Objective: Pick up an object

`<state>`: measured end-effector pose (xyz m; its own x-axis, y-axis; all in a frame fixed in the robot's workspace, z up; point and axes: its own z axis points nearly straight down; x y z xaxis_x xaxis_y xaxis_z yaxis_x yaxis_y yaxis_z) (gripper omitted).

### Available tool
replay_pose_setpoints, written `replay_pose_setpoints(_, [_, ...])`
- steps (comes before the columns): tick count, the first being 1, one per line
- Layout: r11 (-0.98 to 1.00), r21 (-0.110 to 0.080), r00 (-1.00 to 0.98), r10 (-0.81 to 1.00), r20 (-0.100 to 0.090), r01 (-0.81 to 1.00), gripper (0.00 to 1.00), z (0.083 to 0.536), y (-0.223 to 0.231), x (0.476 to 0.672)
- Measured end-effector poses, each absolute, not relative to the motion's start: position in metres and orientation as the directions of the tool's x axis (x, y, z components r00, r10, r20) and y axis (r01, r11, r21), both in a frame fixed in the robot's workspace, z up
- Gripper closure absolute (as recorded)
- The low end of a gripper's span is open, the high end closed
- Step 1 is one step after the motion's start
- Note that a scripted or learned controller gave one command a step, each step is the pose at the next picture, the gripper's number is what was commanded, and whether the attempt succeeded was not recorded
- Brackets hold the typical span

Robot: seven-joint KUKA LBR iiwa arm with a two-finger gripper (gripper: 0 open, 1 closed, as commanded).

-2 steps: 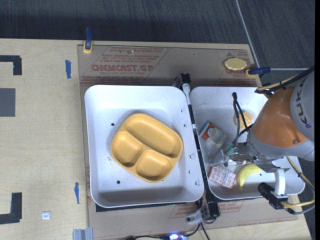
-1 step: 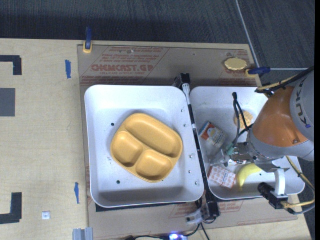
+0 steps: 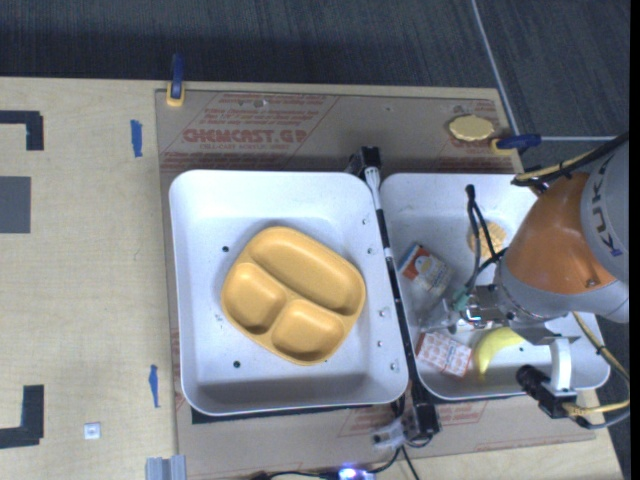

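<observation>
The arm point(image 3: 560, 253) reaches into the right bin point(image 3: 440, 193) over a banana point(image 3: 497, 348).

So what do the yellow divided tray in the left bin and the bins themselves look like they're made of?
The yellow tray looks like moulded plastic, matte to satin: rounded seamless compartments, even colour, soft highlights. It could be rubbery; the view can't settle that. The left bin and right bin look like thin formed white plastic or coated metal, smooth with a faint sheen and rounded corners.

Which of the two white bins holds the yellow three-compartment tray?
The left white bin: the yellow three-compartment plastic tray lies in it, while the right white bin holds small packets and a yellow banana.
</observation>
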<state>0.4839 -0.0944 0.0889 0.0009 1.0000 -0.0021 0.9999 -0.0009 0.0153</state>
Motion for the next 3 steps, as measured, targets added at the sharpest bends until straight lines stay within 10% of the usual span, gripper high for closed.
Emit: replay_pose_setpoints(3, [-0.002,0.016,0.002,1.0,-0.005,1.0,0.0,0.0888,-0.0933,0.4839])
